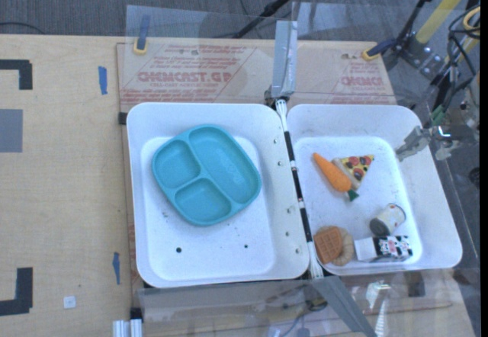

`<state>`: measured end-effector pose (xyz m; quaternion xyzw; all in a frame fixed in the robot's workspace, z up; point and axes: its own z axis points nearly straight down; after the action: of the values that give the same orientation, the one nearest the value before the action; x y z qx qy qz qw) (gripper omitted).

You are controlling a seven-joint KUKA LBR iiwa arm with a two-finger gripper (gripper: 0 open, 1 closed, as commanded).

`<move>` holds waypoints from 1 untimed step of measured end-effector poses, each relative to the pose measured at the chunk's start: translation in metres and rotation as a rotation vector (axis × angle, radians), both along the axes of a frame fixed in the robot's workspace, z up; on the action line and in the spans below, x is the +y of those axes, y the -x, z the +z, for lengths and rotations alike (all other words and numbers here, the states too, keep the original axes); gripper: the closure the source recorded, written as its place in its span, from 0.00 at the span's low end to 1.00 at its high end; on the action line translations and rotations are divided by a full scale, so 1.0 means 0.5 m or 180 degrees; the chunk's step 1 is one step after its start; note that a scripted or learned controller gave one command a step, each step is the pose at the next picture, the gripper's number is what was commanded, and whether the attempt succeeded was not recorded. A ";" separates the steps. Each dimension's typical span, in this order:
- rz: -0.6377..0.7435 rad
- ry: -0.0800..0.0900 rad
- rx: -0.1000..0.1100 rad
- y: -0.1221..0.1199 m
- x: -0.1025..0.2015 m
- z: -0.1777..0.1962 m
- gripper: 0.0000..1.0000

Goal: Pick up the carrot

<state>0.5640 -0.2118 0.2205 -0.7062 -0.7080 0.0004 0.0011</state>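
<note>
The carrot (333, 172) is orange with a small green stem end. It lies flat and slanted in the upper middle of the right bin (427, 248), narrow tip toward the upper left and stem end toward the lower right. A toy pizza slice (357, 167) lies right beside it and touches its right side. Nothing covers the carrot.
In the right bin's front part sit a round waffle-like cookie (333, 244), a small dark-and-white cup (386, 220) and a black-and-white carton (390, 248). A teal divided plate (204, 174) lies in the left bin (152, 251). A grey metal bracket with cables (425, 137) sits at the right bin's far right rim.
</note>
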 end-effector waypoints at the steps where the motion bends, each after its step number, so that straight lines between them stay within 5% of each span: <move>1: -0.0007 -0.0001 0.0006 -0.102 0.153 -0.171 0.00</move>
<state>0.6148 -0.1354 0.1350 -0.7069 -0.7073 0.0010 0.0018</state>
